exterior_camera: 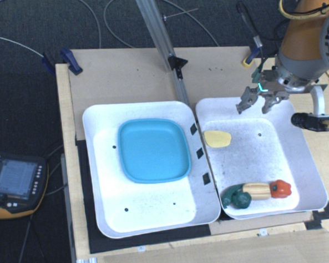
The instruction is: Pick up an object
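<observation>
My gripper point(257, 104) hangs open over the far edge of the right bin point(299, 147), its two fingers spread with nothing between them. A pale yellow flat piece point(217, 139) lies at the bin's left side, below and left of the gripper. Along the bin's near edge lie a dark green object point(236, 197), a tan stick-like object point(257, 191) and a red object point(280, 189), touching in a row.
A blue square plate point(154, 150) sits in the left bin point(103, 215). A metal pole point(159, 31) slants down to the seam between the bins. Cables lie beyond the bench, and a handheld pendant point(15, 184) rests at the far left.
</observation>
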`<state>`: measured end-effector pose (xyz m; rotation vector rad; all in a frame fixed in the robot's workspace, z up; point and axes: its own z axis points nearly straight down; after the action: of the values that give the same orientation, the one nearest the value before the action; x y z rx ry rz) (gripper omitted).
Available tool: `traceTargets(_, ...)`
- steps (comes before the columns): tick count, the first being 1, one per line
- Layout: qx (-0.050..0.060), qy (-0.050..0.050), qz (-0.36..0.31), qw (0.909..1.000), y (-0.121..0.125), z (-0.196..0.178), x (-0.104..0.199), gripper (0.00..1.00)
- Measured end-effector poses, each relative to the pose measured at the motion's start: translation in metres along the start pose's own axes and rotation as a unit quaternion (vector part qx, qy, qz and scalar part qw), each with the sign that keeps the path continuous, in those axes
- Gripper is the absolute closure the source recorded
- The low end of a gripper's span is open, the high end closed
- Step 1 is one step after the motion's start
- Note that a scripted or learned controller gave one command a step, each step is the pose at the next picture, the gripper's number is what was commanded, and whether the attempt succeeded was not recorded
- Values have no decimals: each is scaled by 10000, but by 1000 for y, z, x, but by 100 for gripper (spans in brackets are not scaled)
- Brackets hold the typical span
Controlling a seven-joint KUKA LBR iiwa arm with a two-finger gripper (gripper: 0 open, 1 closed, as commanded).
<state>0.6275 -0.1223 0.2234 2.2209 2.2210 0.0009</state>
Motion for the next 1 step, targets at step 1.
traceTargets(1, 1, 0, 0, 10000, 0, 0, 0, 0)
